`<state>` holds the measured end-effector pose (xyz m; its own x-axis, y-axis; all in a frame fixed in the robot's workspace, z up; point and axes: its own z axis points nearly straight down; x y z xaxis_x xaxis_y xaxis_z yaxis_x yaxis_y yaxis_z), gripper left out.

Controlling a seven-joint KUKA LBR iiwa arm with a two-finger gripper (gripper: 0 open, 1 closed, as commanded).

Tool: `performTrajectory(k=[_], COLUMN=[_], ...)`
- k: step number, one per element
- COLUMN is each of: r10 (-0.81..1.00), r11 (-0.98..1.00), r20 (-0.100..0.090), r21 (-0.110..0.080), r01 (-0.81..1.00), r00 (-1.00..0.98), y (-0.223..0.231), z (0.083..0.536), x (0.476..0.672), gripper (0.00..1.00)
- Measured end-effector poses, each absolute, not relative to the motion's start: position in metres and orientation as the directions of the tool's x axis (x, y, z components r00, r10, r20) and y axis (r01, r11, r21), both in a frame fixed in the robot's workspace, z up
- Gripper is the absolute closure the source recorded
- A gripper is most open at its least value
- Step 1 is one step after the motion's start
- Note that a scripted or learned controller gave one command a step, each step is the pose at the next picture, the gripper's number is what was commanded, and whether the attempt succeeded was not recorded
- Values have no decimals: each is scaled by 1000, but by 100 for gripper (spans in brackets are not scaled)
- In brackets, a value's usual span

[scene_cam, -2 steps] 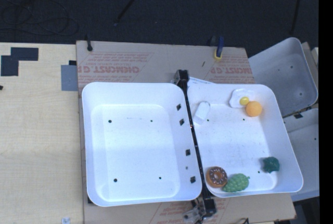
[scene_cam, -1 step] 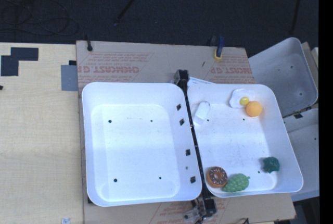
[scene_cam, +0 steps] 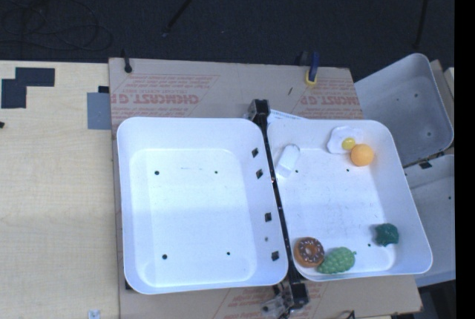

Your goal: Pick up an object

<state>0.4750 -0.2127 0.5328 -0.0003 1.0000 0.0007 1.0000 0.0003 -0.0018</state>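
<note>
One bin, the right bin on the side my tool reaches in from, holds everything: an orange ball touching a fried egg, a donut just beside green grapes, and a broccoli standing apart. I cannot tell whether the tool is spread or pressed together. I judge the broccoli light and knobbly, best pinched across its middle, though the bin wall is near; the bin's centre is open room.
</note>
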Motion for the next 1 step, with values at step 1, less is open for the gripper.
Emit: performTrajectory(k=[1], r10=[1000], r11=[3], r20=[0], r21=[-1], r01=[1000], r00=[-3], y=[-213], z=[538], x=[476], gripper=[0])
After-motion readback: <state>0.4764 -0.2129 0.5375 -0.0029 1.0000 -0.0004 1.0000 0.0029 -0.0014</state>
